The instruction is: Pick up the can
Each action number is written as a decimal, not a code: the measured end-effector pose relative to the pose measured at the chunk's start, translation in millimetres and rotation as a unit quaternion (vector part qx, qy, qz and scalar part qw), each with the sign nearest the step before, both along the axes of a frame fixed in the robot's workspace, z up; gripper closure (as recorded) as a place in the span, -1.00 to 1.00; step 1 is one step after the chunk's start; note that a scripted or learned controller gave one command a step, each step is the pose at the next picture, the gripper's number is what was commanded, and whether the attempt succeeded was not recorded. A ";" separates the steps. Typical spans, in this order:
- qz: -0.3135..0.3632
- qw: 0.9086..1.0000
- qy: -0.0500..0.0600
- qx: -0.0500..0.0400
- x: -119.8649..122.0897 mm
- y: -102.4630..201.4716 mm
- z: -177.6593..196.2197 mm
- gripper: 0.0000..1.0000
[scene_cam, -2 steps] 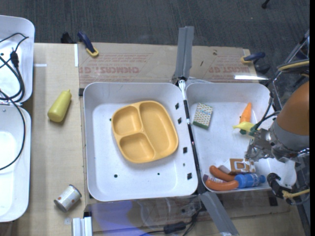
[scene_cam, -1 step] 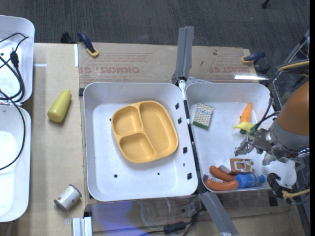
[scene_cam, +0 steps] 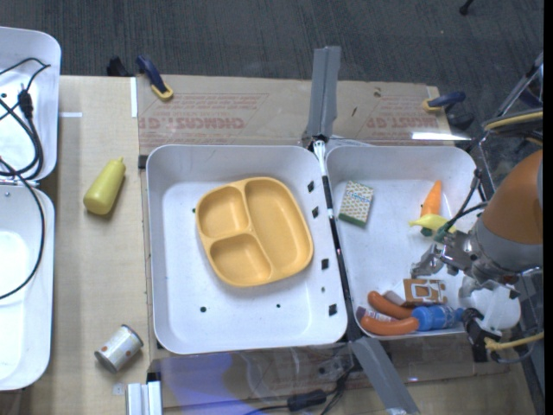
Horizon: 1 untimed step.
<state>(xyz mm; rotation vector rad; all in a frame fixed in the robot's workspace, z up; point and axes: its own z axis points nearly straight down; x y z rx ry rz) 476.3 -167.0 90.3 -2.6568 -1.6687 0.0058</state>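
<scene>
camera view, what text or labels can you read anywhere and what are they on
"CHEMC..." in red, upside down, on the cardboard sheet behind the bins; the rest is too blurred.
Small box: patterned print, unreadable.
Can: red mark, too small to read.
Brown packet: label unreadable.

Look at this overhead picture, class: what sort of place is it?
Probably a robotics lab bench: two white bins side by side, a grey and orange robot arm reaching in, and cardboard clamped down with a clamp.

Only readable text I see: red mirrored print on cardboard sheet [scene_cam: 259, 109] behind bins, looks like "CHEMC21, GP", not sure of letters. Same print repeats at right, unreadable. Small box [scene_cam: 356, 203] and can [scene_cam: 117, 347] labels too small to read.
</scene>
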 end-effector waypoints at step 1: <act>0.001 1.000 0.000 0.000 0.8 -0.1 8.8 1.00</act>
